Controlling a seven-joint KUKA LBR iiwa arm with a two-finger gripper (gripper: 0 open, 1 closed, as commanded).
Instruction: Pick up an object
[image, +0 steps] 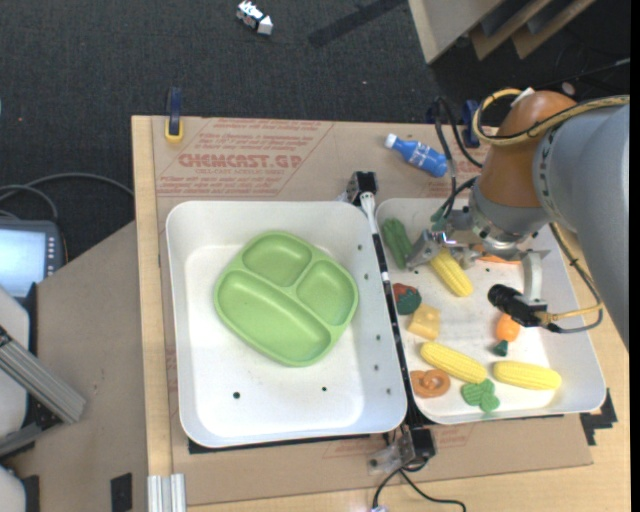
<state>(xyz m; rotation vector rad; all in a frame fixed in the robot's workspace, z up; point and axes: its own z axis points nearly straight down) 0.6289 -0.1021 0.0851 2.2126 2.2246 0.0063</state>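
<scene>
Glossy green plastic plate (286, 297) in a smooth white bin (190, 330) on matt cardboard (250, 155).

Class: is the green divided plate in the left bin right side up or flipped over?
Right side up: the green divided plate shows its three hollow compartments facing the camera.

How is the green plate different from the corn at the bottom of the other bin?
The green plate is big, flat and split into three sections; the corn is small, rounded and yellow. The plate lies in the left bin, while the corn sits among other toy food in the right bin. Neither is in the gripper.
</scene>
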